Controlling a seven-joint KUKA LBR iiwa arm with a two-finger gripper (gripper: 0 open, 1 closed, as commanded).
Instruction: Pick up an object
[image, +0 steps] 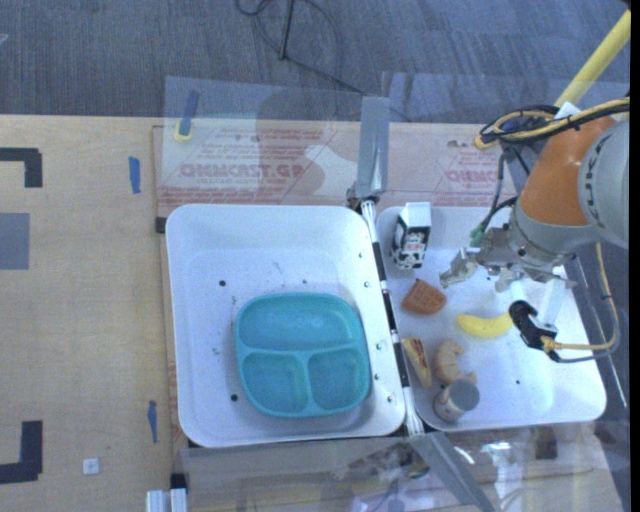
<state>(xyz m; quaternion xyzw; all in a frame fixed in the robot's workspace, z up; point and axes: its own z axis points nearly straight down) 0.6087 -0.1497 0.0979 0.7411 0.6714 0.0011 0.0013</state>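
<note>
Right bin (590, 400): crowded, and holds every candidate.
My gripper (475, 266): over its upper middle. I see nothing in it; how wide I stand, I cannot tell.
Banana (484, 325): near me, toward the bin's near edge; curved, so it may roll free.
Orange wedge (424, 297): near the banana, so I may knock it.
Hard to make out: my working end blurs against the white floor.

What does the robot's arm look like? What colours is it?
The arm is round and grey, with a bright orange band just above the wrist. Yellow and black cables loop over the top of it. At its end sits a small grey metal gripper.
</note>
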